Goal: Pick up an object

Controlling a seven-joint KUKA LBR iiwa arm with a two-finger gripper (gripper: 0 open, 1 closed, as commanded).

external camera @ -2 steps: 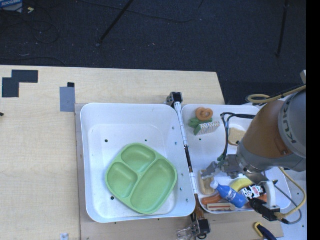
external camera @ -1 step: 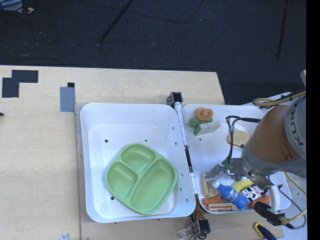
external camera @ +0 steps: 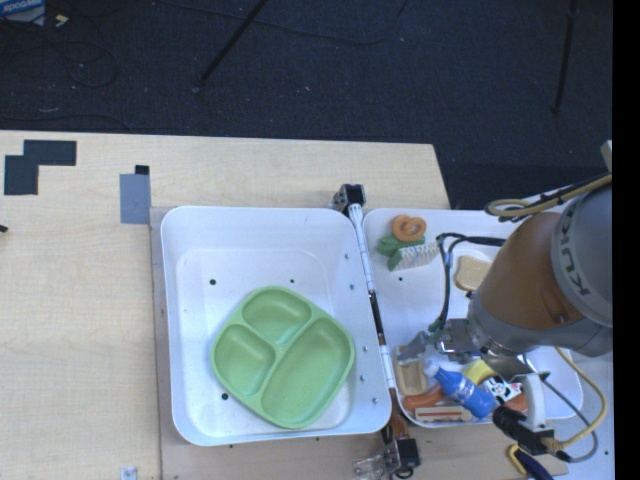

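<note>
The right bin [external camera: 425,293] holds a heap of small objects. An orange ring toy [external camera: 408,228] and a green-and-grey piece [external camera: 408,255] lie at its far end. A beige piece [external camera: 470,271] shows beside the arm. At the near end lie a blue bottle [external camera: 468,393], a yellow piece [external camera: 478,372], a tan block [external camera: 410,376] and a red-orange item [external camera: 425,400]. My gripper [external camera: 445,348] hangs low over this near heap, just above the tan block and the blue bottle. The grey arm with its orange band [external camera: 525,278] hides the bin's right part.
The left bin [external camera: 190,268] carries a green divided plate [external camera: 284,356]. A black clamp [external camera: 349,197] sits at the far end of the rim between the bins. Cables loop past the right bin. The wooden bench [external camera: 70,318] spreads to the left.
</note>
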